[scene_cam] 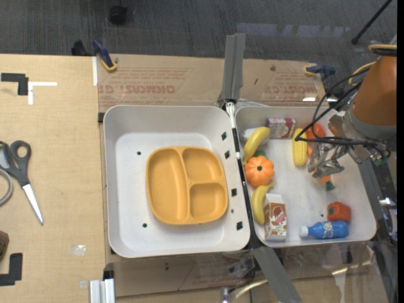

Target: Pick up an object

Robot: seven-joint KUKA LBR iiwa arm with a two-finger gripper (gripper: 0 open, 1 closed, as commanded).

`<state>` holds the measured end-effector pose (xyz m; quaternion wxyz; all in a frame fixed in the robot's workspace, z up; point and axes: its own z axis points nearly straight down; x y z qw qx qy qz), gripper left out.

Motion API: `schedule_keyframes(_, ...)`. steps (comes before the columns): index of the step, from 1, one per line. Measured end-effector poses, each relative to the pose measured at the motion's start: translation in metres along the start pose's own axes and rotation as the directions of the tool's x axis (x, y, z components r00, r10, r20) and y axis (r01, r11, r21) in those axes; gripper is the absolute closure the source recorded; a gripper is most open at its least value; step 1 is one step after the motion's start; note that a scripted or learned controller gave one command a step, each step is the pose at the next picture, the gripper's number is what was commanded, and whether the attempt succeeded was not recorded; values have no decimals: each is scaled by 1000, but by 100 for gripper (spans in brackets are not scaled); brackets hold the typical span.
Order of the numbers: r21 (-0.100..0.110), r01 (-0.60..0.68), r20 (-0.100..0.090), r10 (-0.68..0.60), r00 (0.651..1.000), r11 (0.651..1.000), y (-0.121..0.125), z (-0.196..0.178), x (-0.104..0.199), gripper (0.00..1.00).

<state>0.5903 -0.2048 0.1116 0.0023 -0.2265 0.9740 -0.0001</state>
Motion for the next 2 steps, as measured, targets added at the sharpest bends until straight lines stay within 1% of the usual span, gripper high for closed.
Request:
schedule_keyframes(1,1,0,0,0,1000,1000,0,0,0,0)
schedule_keyframes(2,1,-99,1,99,995,995,7,18,-15,0)
